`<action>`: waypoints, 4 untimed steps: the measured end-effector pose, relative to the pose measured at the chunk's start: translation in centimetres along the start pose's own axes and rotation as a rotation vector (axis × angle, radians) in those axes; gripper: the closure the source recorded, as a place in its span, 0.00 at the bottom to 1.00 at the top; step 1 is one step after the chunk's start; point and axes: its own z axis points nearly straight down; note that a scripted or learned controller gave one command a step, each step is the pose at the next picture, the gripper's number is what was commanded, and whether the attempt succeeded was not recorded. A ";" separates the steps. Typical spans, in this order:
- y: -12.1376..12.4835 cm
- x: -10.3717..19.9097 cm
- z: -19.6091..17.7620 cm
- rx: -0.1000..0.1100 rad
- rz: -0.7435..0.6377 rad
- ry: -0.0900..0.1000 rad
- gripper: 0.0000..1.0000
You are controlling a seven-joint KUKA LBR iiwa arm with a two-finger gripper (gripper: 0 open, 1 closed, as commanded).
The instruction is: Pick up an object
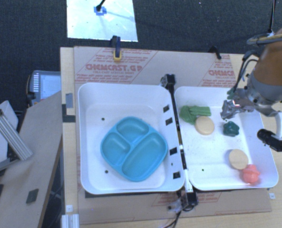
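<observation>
My gripper (pixel 229 110) hangs over the right bin (pixel 217 177), near its back right part. Just below it lies a small dark green object (pixel 231 128). To its left sit a light green leafy piece (pixel 195 112) and a pale yellow round piece (pixel 205 125). Nearer the front right lie a tan disc (pixel 238 158) and a pink object (pixel 250 174). I see nothing between the fingers.
The left bin (pixel 95 103) holds a blue divided plate (pixel 133 147). A black divider with clips (pixel 175 127) runs between the bins. The arm's grey and orange body (pixel 274 65) fills the upper right, and a black part (pixel 273 139) juts over the right bin's right rim.
</observation>
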 end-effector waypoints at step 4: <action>-1.2 21.0 0.2 0.002 -0.007 0.003 1.00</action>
